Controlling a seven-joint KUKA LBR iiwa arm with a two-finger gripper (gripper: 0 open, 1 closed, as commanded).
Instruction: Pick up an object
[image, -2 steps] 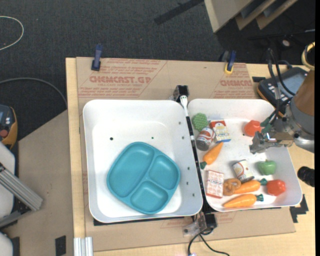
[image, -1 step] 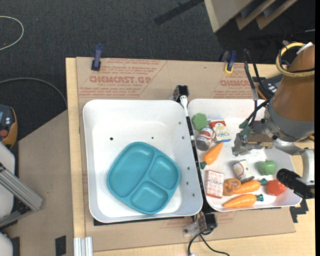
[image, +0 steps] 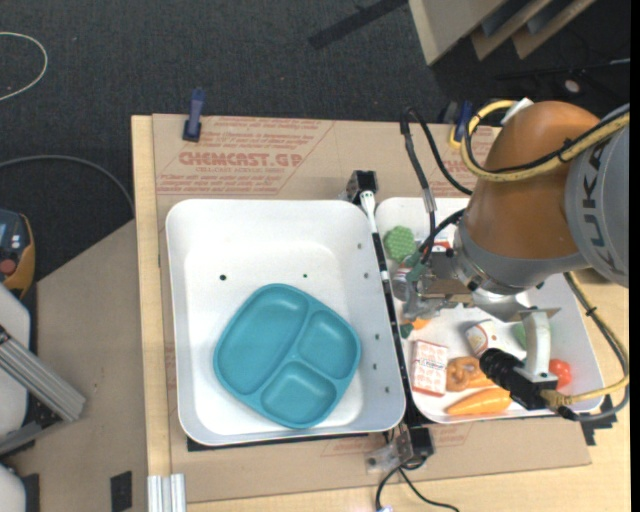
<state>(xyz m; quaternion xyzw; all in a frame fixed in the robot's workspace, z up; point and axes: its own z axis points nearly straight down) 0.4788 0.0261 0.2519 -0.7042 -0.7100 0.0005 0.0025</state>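
- A table topped with a brown printed board carries two shallow white bins side by side.
- The left bin holds one thing: a teal divided plate with three compartments, lying flat in the near half.
- The right bin holds the loose objects for the pick, all resting on its floor.
- A green object lies in the far left corner of the right bin, close to the wall shared with the left bin.
- A red and white packet lies flat near the front left of the right bin.
- A brown ring-shaped piece sits just beside the packet, on its right.
- An orange carrot-shaped piece lies along the front edge, below the brown piece.
- A small red piece sits toward the right side, near a white and green piece.
- The arm reaches in from the right and covers much of the right bin's far half.
- The gripper is low over the left part of the right bin, between the green object and the packet.
- Whether the gripper is apart or together cannot be told, and nothing is seen clamped in it.
- A blue clamp grips the board's far left edge.
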